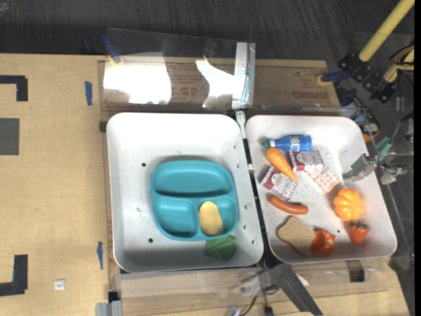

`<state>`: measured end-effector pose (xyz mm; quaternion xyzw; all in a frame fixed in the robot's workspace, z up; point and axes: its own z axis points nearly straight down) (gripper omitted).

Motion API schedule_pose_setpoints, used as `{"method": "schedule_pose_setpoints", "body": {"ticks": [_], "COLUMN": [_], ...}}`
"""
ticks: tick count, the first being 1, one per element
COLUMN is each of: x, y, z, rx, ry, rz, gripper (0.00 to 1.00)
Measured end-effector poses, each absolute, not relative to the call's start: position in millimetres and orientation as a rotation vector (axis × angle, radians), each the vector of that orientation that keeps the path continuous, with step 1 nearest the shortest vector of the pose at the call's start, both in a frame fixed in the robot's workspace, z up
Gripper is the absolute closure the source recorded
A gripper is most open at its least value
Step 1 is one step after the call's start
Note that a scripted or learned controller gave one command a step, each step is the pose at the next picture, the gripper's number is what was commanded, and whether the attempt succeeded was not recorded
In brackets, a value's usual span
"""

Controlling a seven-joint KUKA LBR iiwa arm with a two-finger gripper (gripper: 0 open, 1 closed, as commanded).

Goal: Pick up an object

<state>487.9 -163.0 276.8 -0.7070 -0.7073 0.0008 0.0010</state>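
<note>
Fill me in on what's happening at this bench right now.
A robot arm is meant to pick up an object from two shallow white bins. Its pincer sits at the right edge of the right white bin, holding nothing visible. That bin holds toy food: an orange carrot, a red sausage, a small orange pumpkin and a slice of brown bread. The left white bin holds a teal divided tray with a yellow egg-shaped piece in it.

The print on the small red-and-white cartons (314,160) is too small to be read, and the grey metal part (378,163) at the right bin's rim is blurred.
</note>
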Motion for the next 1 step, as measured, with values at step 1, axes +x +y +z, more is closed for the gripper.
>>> {"method": "schedule_pose_setpoints", "body": {"ticks": [1], "x": [531.9], "y": [-101.7], "z": [179.1], "rx": [-2.27], "ry": [-2.158], "rz": [0.009], "gripper": [0.0]}}
